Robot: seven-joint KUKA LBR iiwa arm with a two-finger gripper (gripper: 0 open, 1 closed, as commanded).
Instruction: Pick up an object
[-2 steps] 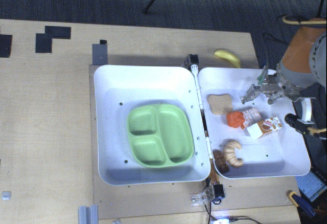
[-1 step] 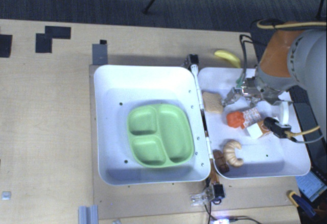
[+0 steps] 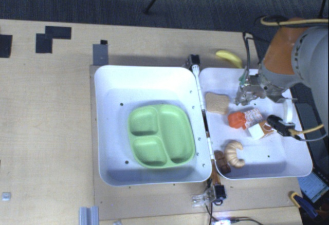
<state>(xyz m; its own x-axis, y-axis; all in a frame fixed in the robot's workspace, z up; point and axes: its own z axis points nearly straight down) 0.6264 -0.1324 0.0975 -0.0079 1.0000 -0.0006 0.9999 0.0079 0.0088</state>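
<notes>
The right white bin (image 3: pixel 288 165) holds a tan slice of bread (image 3: pixel 217 102), an orange-red toy item (image 3: pixel 236 120), a white and red packet (image 3: pixel 253 116), a pale croissant (image 3: pixel 235 153) and a dark brown piece (image 3: pixel 221 160) beside it. My gripper (image 3: pixel 245 97) hangs over the bin's back half, between the bread and the packet and just above the orange-red item. It looks open, with nothing between its fingers.
The left bin (image 3: pixel 103 116) carries a green divided plate (image 3: pixel 160 134). A yellow banana (image 3: pixel 229 57) lies on the bench behind the right bin. A ridge between the two bins runs close to the bread.
</notes>
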